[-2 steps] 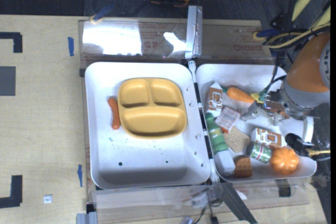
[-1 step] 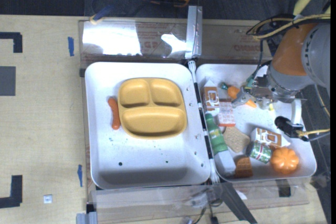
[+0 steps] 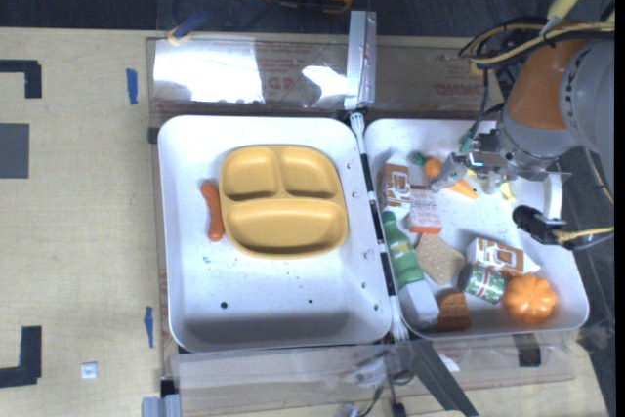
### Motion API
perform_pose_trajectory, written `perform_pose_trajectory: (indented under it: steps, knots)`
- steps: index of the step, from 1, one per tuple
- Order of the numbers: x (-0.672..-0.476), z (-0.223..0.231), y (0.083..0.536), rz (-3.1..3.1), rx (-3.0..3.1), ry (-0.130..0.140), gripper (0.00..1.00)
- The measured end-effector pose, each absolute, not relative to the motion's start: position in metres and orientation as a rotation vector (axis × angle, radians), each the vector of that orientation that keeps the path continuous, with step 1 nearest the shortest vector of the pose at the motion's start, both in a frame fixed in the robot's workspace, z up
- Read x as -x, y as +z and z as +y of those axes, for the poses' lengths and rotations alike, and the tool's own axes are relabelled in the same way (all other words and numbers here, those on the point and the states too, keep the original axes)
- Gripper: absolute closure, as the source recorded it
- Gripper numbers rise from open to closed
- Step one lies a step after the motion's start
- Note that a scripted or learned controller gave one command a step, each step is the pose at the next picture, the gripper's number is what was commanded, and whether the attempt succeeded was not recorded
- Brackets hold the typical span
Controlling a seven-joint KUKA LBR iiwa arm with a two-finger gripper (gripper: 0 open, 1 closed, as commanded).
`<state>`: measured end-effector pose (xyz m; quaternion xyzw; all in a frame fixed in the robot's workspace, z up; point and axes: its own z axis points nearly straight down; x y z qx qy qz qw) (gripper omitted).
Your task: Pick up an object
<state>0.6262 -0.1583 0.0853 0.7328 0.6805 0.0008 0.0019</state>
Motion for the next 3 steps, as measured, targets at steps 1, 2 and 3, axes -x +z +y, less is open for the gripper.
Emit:
perform_pose_trajectory:
  steps: [1,2,3]
  knots:
    - [-0.609,-0.148,0.087,2.027,-2.396,-0.004,0.00]
    - [-0.660,-0.124,0.084,2.184,-2.280,-0.026,0.00]
    - [-0.662,-0.124,0.096,2.184,-2.269,-0.022,1.00]
